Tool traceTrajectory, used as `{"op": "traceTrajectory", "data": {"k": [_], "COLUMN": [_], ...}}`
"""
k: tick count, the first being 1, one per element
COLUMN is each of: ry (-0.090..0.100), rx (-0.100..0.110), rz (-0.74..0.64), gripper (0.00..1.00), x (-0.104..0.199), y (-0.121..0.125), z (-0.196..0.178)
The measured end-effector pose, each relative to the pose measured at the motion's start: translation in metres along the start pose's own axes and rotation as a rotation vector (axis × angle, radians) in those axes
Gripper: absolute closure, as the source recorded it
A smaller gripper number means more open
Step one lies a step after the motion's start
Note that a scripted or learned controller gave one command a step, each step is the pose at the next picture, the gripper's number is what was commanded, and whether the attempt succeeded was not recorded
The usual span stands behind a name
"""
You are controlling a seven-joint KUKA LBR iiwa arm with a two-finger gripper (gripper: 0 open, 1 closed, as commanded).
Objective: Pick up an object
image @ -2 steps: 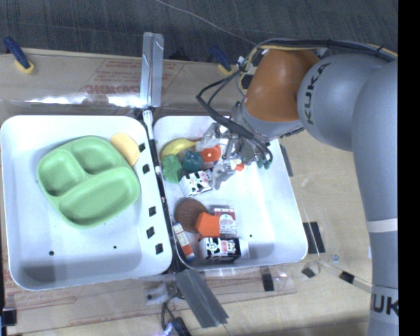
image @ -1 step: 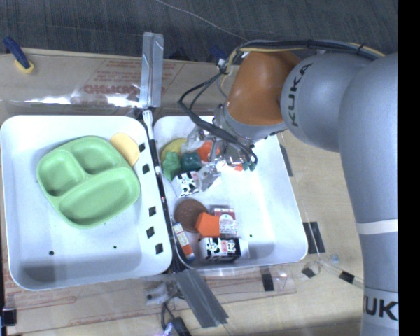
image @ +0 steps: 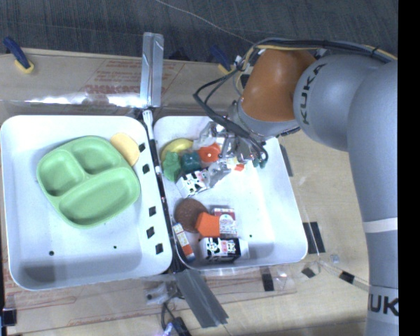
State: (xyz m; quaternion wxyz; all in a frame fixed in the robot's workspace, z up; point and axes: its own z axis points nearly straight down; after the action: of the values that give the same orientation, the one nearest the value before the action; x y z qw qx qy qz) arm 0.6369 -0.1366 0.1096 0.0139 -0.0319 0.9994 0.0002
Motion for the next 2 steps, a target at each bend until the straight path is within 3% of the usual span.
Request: {"op": "traceTrajectory", "data": {"k": [1, 2], "ry": [0.017, 0.016], "rx": [0.001, 0.005], "rz": [-0.131, -0.178], "gripper": [0.00, 0.00], "x": [-0.008, 0.011], "y": [0.019, -0.066], "z": [-0.012, -0.119]}}
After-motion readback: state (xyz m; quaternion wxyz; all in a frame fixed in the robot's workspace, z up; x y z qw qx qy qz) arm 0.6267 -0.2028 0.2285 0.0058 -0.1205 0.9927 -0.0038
